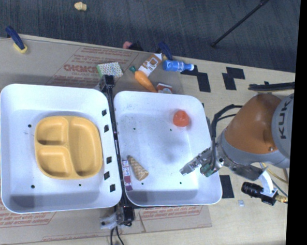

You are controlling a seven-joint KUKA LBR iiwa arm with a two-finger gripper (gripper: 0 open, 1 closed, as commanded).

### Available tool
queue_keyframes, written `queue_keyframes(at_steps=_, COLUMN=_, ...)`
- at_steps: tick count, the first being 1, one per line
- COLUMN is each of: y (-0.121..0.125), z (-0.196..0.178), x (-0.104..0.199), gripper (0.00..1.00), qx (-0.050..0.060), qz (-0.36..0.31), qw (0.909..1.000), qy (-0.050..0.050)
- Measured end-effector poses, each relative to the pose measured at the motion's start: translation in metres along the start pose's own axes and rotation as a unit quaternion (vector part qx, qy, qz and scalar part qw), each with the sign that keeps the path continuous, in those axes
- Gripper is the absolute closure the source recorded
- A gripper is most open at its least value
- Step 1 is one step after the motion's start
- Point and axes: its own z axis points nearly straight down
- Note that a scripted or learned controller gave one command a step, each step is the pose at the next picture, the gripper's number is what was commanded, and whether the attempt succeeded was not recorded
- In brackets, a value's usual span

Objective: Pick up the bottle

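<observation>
Gripper (open or closed, cannot tell) over right bin, bottle well apart.

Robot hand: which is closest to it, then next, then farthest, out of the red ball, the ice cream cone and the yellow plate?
From the hand:
1. Red ball, right bin's far side.
2. Ice cream cone, same bin's near left; nearly tied with the ball.
3. Yellow plate, left bin.

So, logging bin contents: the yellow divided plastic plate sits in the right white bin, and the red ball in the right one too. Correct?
Not quite: the camera view shows the yellow divided plastic plate in the left white bin; the red ball does lie in the right white bin.
</observation>
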Motion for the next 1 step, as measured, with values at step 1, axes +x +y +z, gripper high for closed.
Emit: queue_keyframes(at_steps=1, y=-0.0002, z=-0.0400, x=-0.0008, gripper=1.00, qx=-0.001, qz=-0.019, qw=0.9998, qy=-0.002)
